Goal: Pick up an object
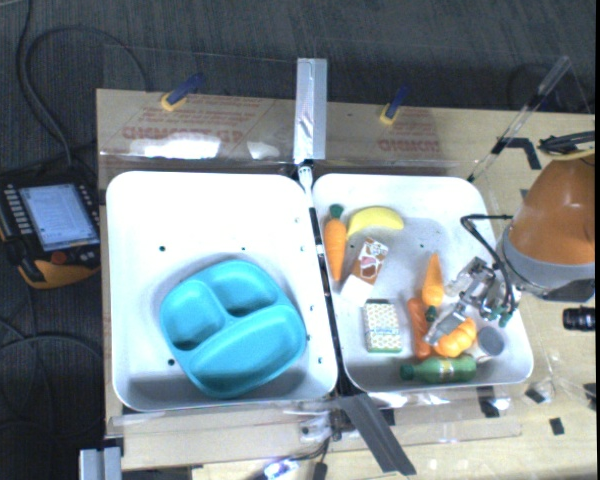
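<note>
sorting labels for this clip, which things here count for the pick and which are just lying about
For the pick: hand, orange pieces under it, carrot, banana, green bottle, small box.

Lying about: blue divided plate, pendant on the floor, clips.

Both bins (130, 268) around my arm (555, 223) white. My arm grey, orange-banded. Divided plate (233, 325) turquoise. Banana (376, 219) yellow. Carrot (335, 248) beside banana orange, green top. Small carton (371, 259) below banana red and white. Box (382, 326) under carton green-white speckled. Bottle (438, 369) dark green.
</note>
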Controlling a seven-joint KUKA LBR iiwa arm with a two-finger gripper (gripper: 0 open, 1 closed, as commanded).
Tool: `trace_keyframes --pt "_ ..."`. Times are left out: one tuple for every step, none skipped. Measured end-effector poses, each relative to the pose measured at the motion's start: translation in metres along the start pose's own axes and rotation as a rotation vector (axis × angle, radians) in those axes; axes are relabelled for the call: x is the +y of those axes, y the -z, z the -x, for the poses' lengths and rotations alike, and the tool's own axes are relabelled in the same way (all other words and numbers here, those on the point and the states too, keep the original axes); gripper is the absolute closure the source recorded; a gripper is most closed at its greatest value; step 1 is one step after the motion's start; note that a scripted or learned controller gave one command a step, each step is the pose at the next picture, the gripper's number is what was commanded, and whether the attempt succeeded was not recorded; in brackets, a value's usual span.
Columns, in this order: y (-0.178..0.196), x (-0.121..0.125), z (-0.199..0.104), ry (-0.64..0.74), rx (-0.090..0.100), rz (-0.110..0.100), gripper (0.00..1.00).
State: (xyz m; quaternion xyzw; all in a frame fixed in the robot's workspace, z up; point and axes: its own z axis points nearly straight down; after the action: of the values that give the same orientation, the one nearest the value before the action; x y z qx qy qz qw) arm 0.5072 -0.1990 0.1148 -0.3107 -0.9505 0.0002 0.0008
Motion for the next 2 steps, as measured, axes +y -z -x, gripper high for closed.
trace_keyframes --pt "-0.025 0.08 0.083 -0.019 -0.012 0.007 0.0" --pt "-0.015 0.083 0.083 -0.018 -0.012 0.011 1.0"
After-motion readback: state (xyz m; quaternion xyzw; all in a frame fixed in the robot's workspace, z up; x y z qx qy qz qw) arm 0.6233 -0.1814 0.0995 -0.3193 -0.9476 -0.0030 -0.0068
